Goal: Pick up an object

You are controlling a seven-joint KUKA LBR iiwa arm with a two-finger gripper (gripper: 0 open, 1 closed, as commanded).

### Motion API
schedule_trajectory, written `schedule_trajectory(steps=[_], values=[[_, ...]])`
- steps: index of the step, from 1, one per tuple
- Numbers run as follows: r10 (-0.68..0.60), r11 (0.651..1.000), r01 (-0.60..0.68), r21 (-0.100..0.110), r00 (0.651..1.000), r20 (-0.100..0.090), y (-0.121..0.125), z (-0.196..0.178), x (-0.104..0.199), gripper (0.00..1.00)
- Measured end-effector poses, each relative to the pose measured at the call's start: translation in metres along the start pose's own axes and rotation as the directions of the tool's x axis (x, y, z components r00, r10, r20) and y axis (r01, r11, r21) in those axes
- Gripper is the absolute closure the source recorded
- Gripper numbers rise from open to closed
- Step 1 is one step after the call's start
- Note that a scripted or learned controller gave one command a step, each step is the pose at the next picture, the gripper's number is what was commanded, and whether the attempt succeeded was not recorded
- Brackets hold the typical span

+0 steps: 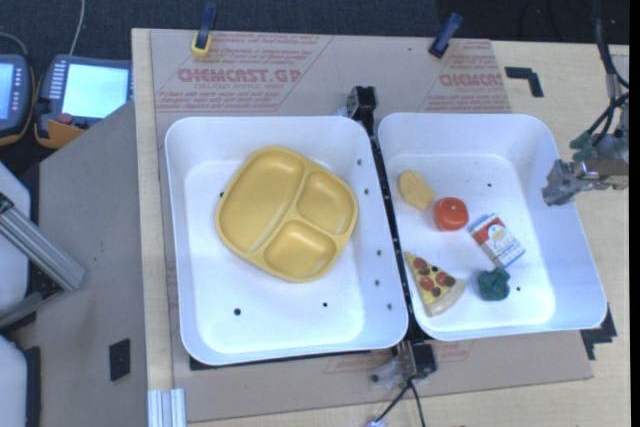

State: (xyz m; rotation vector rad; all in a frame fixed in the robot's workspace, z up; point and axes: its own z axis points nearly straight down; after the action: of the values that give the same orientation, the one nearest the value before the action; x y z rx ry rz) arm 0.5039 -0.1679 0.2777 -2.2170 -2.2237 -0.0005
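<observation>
The right bin [560, 215] serves as the pick source: inside it lie a yellow bun [415, 188], a red tomato [450, 213], a small carton [497, 240], a pizza slice [435, 281] and a green piece [492, 285], loosely spread so each can be reached alone. The gripper [562, 183] hangs at this bin's right rim, carrying nothing; its spread I cannot tell. Left of the bin, a yellow divided plate [288, 213] sits in the neighbouring bin.

plate [288, 213] in left bin [190, 245] | pizza slice [435, 282] in right bin [570, 265]
</observation>
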Motion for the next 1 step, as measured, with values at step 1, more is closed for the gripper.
schedule_trajectory(steps=[1], values=[[0.000, 1.000, 0.000, 0.001, 1.000, 0.000, 0.0047, 0.0108, 0.0582, 1.00]])
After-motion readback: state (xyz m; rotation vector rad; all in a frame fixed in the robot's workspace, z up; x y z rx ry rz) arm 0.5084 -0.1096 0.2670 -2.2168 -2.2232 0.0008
